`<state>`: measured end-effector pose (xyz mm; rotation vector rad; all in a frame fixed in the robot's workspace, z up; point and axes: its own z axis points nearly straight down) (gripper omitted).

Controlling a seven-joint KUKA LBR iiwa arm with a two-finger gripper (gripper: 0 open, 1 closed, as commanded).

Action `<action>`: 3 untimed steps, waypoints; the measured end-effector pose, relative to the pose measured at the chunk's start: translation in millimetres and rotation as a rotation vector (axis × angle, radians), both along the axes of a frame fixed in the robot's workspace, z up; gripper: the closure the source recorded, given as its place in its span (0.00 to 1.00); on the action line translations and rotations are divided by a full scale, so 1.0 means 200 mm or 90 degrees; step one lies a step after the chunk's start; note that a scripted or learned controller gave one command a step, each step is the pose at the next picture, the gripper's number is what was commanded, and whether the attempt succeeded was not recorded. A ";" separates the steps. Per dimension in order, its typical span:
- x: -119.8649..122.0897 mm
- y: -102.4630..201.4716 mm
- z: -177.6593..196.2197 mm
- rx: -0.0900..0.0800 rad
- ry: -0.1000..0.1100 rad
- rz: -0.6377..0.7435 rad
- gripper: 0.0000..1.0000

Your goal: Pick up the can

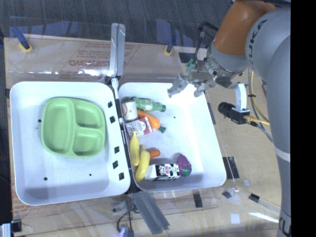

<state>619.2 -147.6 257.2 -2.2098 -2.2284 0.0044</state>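
Camera view looks down on two white bins: the left bin [22, 147] carries a green divided plate [74, 126], and the right bin [207, 147] holds the clutter. The can [129, 109] stands at the upper left corner of that right bin, hard against the divider between the bins, apparently upright with its pale top facing the camera. Just beside it to the right lies a green bottle [149, 104] on its side, and just below are an orange carrot [150, 119] and a red-and-white carton [137, 128]; two bananas [138, 158] run down the divider further toward the bottom of the frame. The gripper [188, 85] hangs over the upper edge of the right bin, right of the can and slightly higher in the frame, with the grey arm and its orange band reaching in from the upper right. Its two fingers look spread apart, one tip toward the left and one toward the right, with nothing between them. The move to come turns on this: the can lies to the left of the gripper and a little toward the bottom of the frame, with the bottle lying across that path. Judging from the crowding, a descent straight over the can's top seems safer than a sideways approach, since the divider and bottle leave little room for the fingers.
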 end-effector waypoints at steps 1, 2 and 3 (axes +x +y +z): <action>-0.35 0.15 -0.54 0.000 0.001 -0.146 0.00; -0.63 -0.20 -0.83 0.000 0.000 -0.305 0.00; -0.71 -0.20 -0.77 0.001 0.000 -0.310 0.00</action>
